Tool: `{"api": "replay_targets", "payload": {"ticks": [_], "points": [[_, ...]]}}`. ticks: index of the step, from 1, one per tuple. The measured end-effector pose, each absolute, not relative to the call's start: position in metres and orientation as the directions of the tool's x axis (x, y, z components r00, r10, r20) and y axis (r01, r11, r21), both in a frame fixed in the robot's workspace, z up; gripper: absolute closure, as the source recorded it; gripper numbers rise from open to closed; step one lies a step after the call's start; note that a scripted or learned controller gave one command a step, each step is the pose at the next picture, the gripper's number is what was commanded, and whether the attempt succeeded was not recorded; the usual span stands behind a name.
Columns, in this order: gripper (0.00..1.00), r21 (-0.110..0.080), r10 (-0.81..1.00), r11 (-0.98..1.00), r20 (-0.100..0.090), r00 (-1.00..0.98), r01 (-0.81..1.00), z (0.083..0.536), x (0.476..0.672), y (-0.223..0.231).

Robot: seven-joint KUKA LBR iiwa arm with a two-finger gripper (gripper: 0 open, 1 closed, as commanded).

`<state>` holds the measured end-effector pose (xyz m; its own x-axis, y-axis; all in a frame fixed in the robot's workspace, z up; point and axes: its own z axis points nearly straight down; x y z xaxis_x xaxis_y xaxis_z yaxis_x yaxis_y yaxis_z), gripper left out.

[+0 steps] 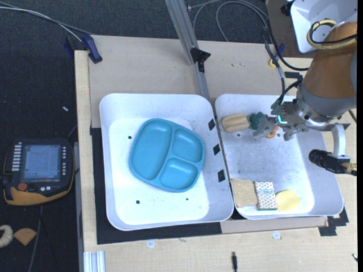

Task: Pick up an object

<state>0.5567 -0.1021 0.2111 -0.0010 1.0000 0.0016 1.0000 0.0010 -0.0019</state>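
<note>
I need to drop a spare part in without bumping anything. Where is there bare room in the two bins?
Right bin: bare middle floor, between the gripper above and sponges at the near edge. Left bin: only margins around the blue tray. The right bin's far end is crowded.

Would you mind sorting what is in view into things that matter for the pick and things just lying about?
For the job:
gripper
brush beside it
sponges
right bin

Lying about:
blue plate
left bin
handheld screen
cables
</note>
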Motion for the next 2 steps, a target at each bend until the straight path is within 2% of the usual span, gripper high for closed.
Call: {"api": "replay_targets", "payload": {"ticks": [1,2], "points": [[0.0,-0.001,1.0,0.001,0.002,-0.001,1.0,0.211,0.557,-0.102],[0.0,-0.006,1.0,0.0,0.002,0.0,1.0,0.168,0.556,-0.107]]}}
